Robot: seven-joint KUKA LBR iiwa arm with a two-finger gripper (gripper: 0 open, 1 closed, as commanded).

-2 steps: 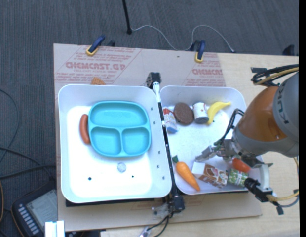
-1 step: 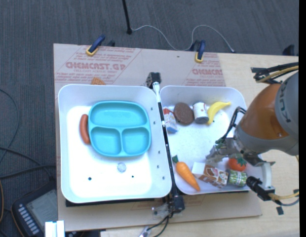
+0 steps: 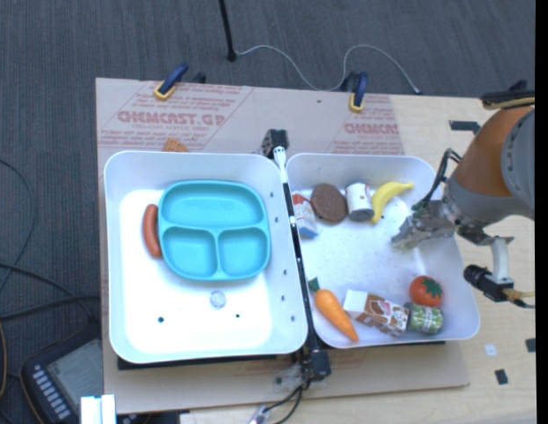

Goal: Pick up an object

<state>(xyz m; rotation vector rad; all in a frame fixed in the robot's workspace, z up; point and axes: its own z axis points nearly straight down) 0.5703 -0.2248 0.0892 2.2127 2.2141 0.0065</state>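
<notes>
two bins sit side by side on the bench; the right bin [image 3: 451, 263] keeps the pickable clutter within the arm's reach, banana [image 3: 391, 194] nearest. the gripper [image 3: 422, 230] hangs low over bare floor there, holding nothing; whether its jaws are spread i cannot tell.

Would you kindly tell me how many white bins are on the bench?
2: the left bin holds the blue tray; the right bin, beside it, holds the toy food.
</notes>
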